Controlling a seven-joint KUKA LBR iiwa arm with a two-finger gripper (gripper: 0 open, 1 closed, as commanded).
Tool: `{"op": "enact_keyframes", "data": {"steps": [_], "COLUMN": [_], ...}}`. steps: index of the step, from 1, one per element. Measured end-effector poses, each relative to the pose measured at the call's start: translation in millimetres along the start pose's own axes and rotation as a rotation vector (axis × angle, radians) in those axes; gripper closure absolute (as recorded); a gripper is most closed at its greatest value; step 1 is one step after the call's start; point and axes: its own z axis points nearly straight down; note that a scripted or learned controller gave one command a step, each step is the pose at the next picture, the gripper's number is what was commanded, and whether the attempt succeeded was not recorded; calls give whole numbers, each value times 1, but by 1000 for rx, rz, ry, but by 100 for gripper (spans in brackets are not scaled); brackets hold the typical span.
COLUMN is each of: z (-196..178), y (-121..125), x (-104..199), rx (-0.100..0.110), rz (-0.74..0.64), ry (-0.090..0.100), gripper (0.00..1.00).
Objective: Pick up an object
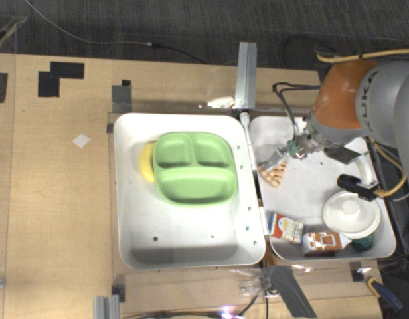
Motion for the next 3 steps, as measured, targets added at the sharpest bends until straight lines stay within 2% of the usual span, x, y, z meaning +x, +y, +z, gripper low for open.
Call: {"op": "enact_keyframes", "data": {"steps": [1,2,3], "z": [-4,3,0], "y": [-61,-28,-115], "x": [27,2,25], "rx": [5,9,6], "rz": [65,-159,-125], "ry": [1,8,2], "gripper": [0,0,0]}}
